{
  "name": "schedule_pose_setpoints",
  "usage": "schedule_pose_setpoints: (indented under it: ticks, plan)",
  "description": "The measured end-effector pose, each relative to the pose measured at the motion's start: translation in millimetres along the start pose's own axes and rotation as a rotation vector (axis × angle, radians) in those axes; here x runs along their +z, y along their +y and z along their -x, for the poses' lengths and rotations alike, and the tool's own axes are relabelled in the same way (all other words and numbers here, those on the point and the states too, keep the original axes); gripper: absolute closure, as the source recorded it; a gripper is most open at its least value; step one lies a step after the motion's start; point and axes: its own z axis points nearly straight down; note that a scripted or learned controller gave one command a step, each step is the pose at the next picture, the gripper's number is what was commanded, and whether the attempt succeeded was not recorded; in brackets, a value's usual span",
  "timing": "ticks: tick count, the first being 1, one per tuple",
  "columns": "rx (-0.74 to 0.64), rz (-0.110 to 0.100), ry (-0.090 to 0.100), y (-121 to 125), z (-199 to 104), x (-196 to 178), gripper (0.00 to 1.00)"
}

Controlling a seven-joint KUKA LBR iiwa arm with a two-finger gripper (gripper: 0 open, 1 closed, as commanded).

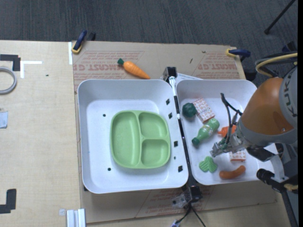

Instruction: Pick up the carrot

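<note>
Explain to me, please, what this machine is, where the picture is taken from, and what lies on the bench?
One camera fixed above the bench looks down at a slant. The grey robot arm with an orange band reaches in from the right; its two-finger gripper hangs over the right white bin, among small toy foods. I cannot tell that it holds anything. The left white bin holds a green divided plate. The orange carrot with a green top lies on brown cardboard behind the bins.

Glossy white plastic bins (90,126); smooth green plastic tray (140,139); matt cardboard (156,58).
</note>
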Motion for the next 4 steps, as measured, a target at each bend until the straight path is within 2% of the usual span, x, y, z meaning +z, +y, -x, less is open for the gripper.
schedule_pose_setpoints:
  ticks: [1, 2, 3, 4]
  plan:
    - [-0.115, 0.003, -0.003, 3.4, 46.9, -149.6, 1.0]
    - [-0.088, 0.0, 0.0, -2.6, 37.8, 4.3, 1.0]
    - [-0.23, 0.001, 0.0, 1.0, -1.3, 14.8, 1.0]
    - [-0.25, 0.003, -0.004, -11.6, 48.6, -195.1, 1.0]
